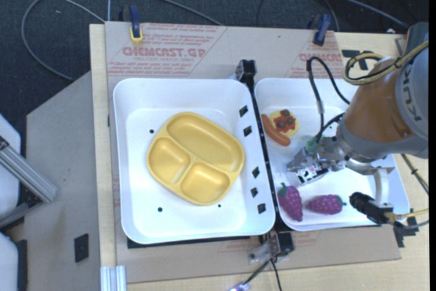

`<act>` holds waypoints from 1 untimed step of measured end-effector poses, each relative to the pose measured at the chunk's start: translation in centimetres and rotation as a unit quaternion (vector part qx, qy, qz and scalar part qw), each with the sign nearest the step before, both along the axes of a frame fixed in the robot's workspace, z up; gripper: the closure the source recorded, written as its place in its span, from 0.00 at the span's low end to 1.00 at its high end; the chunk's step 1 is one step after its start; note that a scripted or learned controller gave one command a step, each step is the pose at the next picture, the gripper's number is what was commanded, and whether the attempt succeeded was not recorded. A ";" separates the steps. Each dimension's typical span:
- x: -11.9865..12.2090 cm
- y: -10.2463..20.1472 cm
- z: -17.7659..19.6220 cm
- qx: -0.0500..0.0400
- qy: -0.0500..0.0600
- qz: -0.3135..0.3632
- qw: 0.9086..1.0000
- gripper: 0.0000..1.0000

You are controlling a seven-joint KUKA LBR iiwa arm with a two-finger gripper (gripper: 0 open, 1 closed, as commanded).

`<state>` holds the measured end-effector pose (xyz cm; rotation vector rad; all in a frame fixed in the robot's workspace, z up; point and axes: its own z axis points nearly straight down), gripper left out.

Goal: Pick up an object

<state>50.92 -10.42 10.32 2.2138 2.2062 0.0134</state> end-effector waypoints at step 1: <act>0.4 -0.3 1.6 -0.003 -0.008 -0.001 1.000 1.00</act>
